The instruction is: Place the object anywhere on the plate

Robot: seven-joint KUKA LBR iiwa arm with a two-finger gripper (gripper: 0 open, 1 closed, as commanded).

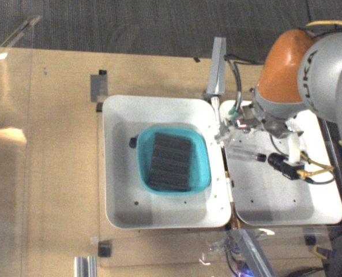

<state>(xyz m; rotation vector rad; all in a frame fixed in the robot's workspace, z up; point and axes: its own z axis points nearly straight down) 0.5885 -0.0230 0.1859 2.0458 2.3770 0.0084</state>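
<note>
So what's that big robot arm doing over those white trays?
The grey and orange arm reaches in from the right and hangs over the right white bin. In the left bin sits a turquoise plate with a dark ridged block already lying on it. So the block looks placed, and the arm is off to the side of it.

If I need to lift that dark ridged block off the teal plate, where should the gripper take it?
Come straight down on the dark ridged block and close across its shorter width, on the long side edges. It lies flat on the teal plate, whose raised rim likely blocks a sideways approach.
</note>
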